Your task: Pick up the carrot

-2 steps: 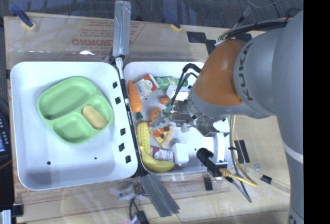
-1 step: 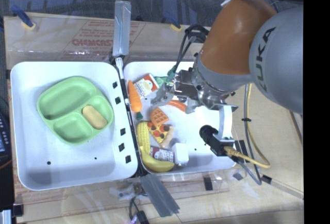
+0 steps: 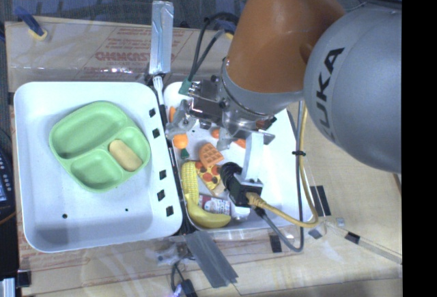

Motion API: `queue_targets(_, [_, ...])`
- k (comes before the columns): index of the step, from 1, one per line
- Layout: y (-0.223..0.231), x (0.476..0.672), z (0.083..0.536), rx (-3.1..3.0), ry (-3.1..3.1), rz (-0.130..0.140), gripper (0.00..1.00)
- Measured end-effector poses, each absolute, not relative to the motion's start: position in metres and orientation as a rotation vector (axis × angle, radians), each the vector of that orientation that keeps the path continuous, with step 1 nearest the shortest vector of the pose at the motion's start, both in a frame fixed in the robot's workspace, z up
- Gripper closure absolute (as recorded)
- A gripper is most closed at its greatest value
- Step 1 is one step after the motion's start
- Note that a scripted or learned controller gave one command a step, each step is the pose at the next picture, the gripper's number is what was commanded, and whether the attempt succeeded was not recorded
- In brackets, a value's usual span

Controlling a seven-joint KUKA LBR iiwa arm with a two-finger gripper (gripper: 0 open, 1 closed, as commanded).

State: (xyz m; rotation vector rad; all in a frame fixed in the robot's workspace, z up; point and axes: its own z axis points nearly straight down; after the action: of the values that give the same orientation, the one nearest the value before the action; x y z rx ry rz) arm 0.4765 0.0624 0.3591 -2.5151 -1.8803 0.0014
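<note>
The arm's orange and grey wrist [image 3: 287,36] hangs over the right bin [image 3: 283,173] and covers most of it. My gripper [image 3: 180,123] is low at that bin's left wall, near the divider. A small orange piece, which looks like the carrot [image 3: 180,141], lies just below the gripper. More orange bits [image 3: 216,132] peek out from under the wrist, so the carrot's full shape is hidden. I cannot tell whether anything is held.
In the right bin lie a corn cob [image 3: 189,179], a banana [image 3: 205,218], a waffle [image 3: 210,153] and a pizza slice [image 3: 208,176]. The left bin [image 3: 41,220] bears a green divided plate [image 3: 89,132] with a tan potato-like item [image 3: 125,154]. A yellow cable [image 3: 287,217] loops over the right bin's front.
</note>
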Motion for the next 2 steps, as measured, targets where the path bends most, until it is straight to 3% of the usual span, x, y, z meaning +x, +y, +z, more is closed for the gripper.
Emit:
queue_targets(1, [0.092, 0.476, 0.442, -2.718, -1.575, -0.002, 0.0])
queue_targets(2, [0.119, 0.476, 0.399, -2.552, -1.829, 0.009, 0.0])
